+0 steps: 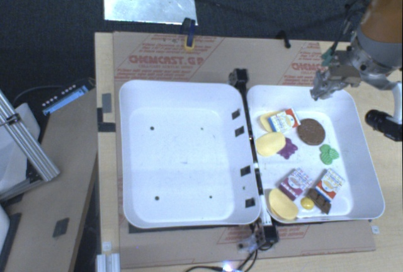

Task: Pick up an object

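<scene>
Two white bins side by side on the bench: left bin point(182, 151), right bin point(362, 157). All loose objects lie in the right bin, nine counted. Two yellow ovals: one point(271, 143) near the divider at mid-bin, long axis running roughly left-right with a slight tilt; the other point(283, 204) at the near-left corner, long axis slanting from upper left to lower right. One brown disc point(311, 132), round, no clear heading. One purple piece point(289, 149) touching the upper yellow oval on its right. One green piece point(328, 153) just below and right of the disc. Three printed packets: one red-and-yellow point(281, 120) toward the far left of the bin, one purple-toned point(294, 183) lower centre, one red-and-white point(330, 182) to its right, tilted. One small yellow ball point(306, 204) beside a dark brown block point(320, 200) at the near edge, the two touching or nearly so. Gripper point(320, 92) hangs over the far edge of the right bin, above and right of the disc, nothing seen between it and the bin; finger spread cannot be told at this angle.
</scene>
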`<state>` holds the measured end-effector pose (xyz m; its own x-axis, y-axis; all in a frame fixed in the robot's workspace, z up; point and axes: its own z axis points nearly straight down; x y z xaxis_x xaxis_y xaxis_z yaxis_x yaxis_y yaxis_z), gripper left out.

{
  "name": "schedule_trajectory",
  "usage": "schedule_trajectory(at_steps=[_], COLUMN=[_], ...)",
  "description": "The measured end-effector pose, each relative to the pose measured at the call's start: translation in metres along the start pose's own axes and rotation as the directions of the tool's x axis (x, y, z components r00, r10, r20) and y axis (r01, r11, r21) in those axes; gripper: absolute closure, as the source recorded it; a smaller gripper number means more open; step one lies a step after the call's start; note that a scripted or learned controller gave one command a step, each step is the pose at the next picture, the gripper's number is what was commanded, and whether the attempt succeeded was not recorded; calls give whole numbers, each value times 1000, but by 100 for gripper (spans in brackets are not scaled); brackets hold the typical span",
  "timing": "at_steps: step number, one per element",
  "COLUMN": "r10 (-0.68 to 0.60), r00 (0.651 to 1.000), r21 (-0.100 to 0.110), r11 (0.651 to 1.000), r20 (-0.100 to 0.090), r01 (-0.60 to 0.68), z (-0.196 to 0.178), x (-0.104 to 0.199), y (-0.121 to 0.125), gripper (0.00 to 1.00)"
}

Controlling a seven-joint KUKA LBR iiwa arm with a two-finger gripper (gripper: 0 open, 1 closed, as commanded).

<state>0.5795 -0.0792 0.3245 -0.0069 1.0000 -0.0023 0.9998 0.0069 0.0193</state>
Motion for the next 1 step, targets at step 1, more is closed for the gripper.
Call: schedule_trajectory(at_steps=[1], r10=[-1], r00=[1000], r21=[15], r11=[1000], r20=[-2], r01=[1], z=[46], x=[43], y=[48], gripper=[100])
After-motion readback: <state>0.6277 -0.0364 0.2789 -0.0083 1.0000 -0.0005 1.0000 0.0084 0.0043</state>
